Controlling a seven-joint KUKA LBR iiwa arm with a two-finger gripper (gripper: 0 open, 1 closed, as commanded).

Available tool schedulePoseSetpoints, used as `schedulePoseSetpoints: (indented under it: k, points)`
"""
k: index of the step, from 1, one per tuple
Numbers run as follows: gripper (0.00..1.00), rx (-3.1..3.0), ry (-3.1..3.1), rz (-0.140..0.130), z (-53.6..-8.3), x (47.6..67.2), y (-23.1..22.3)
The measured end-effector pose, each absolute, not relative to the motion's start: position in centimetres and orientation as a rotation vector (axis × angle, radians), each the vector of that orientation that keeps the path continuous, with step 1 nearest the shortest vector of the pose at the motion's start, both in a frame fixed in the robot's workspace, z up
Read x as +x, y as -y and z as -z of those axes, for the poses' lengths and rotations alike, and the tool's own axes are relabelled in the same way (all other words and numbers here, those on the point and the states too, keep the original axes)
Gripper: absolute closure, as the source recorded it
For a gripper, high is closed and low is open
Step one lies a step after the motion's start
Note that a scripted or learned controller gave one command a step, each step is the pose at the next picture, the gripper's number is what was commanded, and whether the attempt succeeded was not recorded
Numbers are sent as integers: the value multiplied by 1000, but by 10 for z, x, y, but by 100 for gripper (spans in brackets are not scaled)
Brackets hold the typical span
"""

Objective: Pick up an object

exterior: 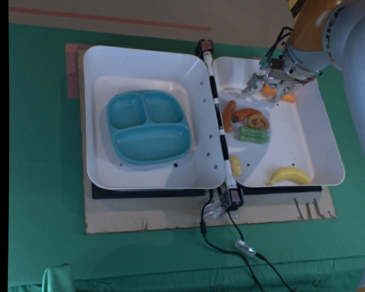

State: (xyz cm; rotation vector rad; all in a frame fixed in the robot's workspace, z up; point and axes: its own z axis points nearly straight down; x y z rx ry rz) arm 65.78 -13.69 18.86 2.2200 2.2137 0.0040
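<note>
An orange item [268, 91] is being clamped between the fingers of the gripper [270, 90]. It is being held over the right bin [319, 145], near its far wall.

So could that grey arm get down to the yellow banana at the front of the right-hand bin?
Probably yes. The yellow banana lies alone on the bare floor of the right white bin, apart from the other food, with nothing over it. The gripper hovers at the bin's far end.
</note>
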Motion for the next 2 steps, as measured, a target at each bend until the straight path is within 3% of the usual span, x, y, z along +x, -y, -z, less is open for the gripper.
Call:
schedulePoseSetpoints:
  k: [1,2]
  points:
    - [100,2218,-2205,-10,-202,659,138]
    - [0,2219,-2206,-10,-202,659,138]
